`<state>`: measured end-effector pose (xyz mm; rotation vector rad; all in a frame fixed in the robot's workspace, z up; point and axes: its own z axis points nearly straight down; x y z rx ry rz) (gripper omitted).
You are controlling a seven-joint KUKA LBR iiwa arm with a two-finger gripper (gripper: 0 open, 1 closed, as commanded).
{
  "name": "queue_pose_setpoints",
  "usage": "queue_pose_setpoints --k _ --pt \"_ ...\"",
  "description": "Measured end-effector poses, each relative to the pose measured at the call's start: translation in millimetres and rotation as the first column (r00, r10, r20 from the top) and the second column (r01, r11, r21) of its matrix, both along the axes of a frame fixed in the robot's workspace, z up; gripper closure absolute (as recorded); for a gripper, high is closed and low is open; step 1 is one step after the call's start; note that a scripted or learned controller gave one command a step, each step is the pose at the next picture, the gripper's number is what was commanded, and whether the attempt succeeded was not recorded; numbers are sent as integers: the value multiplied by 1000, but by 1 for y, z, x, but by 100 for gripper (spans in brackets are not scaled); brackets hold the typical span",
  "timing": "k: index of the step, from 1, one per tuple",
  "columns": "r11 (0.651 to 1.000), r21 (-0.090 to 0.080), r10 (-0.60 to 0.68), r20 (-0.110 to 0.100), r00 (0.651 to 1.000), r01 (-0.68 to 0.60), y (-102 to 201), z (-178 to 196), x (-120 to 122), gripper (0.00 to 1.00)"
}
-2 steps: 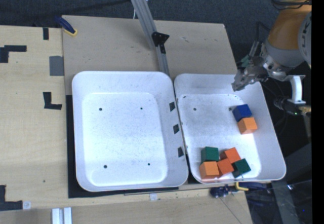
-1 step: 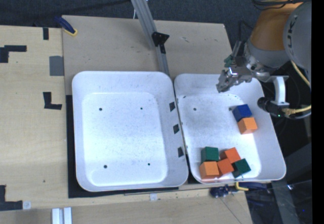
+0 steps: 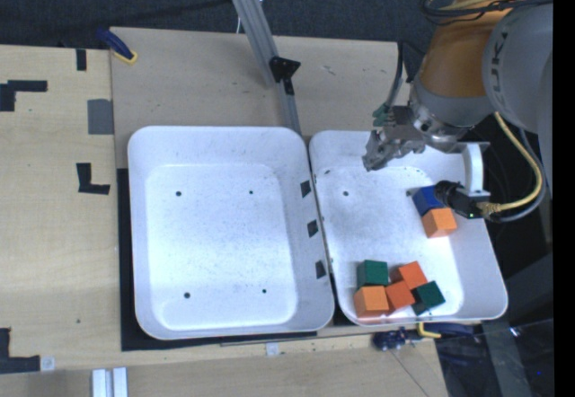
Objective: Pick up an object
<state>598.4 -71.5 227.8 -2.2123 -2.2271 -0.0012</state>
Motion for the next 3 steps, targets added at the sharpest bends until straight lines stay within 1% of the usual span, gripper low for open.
queue_pose_setpoints --k 1,2,3 --pt "1000 0 1 0 1000 -1 56 10 -16 100" --pt "1000 0 1 -1 1000 -1 105 18 -31 100" --pt "1000 -2 0 -3 1000 0 153 3 -48 100"
